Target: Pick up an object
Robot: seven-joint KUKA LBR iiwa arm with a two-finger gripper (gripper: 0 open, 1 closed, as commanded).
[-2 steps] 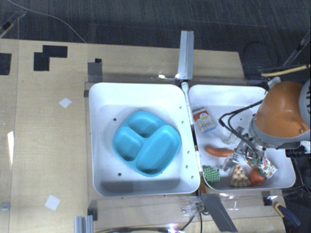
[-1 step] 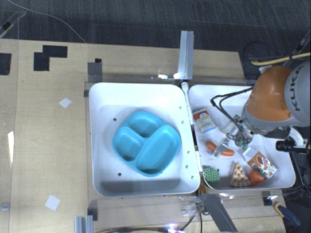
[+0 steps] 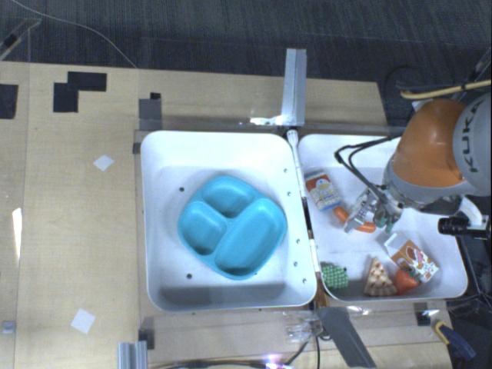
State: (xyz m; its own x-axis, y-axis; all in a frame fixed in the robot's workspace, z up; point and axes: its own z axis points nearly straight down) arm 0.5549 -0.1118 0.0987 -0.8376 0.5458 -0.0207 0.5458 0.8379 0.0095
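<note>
We saw the bench (image 3: 69, 229) bearing two white bins side by side. The left bin (image 3: 161, 283) held a blue three-part dish (image 3: 231, 226) near its middle. The right bin (image 3: 453, 279) held the small things. The arm (image 3: 430, 148), grey with an orange band, reached in from the right over that bin. Its jaws (image 3: 367, 215) hung low beside an orange piece (image 3: 342, 214), touching or nearly so; we could not tell whether they were released or clenched. A red-and-white packet (image 3: 323, 191) lay up by the bin's left wall. A printed box (image 3: 413, 261) sat toward the lower right, a pizza slice (image 3: 377, 277) just left of it, and a green block (image 3: 334, 275) in the lower left corner.
</note>
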